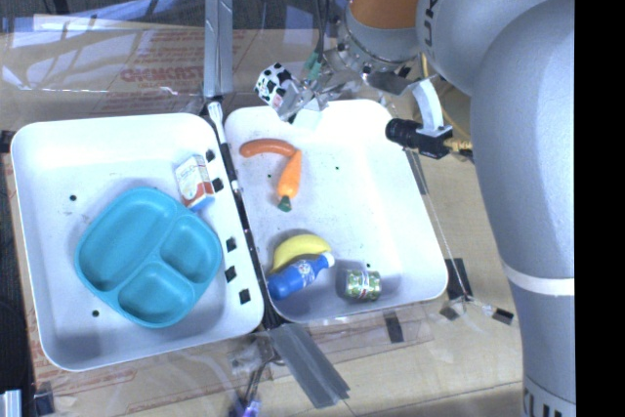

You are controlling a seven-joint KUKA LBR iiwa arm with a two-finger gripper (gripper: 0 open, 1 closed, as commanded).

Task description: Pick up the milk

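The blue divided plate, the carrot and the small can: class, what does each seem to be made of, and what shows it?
Blue divided plate: likely moulded plastic, smooth, uniform colour, soft sheen.
Carrot: probably toy plastic, even orange, matte.
Small can: possibly metal, with a printed label; too small to confirm.

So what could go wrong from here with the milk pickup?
1. The cow-patterned milk carton sits right at the tip of the gripper, off to one side. If it is carried, the hold looks shallow and it could slip.
2. It hangs by the far corner of the right bin, near the rim. A drop could land it outside the bins.
3. A drop inward could hit the sausage and carrot just below.
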